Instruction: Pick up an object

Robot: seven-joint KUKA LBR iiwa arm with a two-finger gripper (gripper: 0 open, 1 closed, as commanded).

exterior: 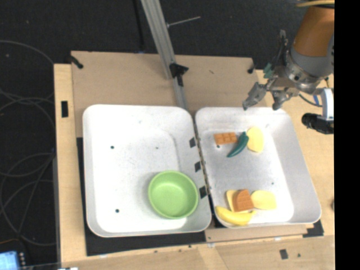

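Your two-finger gripper (263,100) hangs with its fingers spread and nothing between them, above the far rim of the right-hand shallow white bin (281,167). Nearest below it lie the dark green toy pepper (239,145) and the pale yellow rounded piece (255,139), touching. Aim at the yellow piece's free side, descend straight, close only once both fingers straddle it
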